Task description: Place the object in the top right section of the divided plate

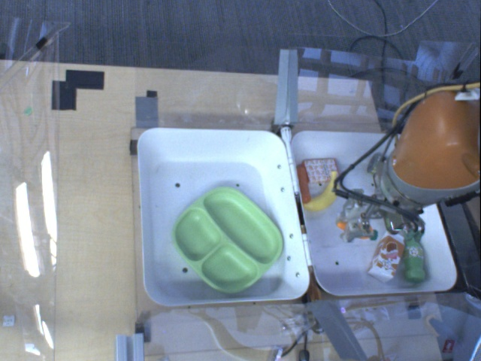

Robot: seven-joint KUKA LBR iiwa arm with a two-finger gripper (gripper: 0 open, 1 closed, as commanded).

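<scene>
green divided plate (228, 238) unobstructed, right bin (329, 277) cluttered

Lighting was bright and even from overhead. Glare streaked the clear panel (30, 224) at left. Soft shadows; slight overall blur.

a green divided plate (228, 238) is lying in the left bin (161, 201). the arm (438, 143) is hanging over the right bin (331, 273), near a banana (325, 196), carton (385, 259) and green bottle (413, 260).
</scene>
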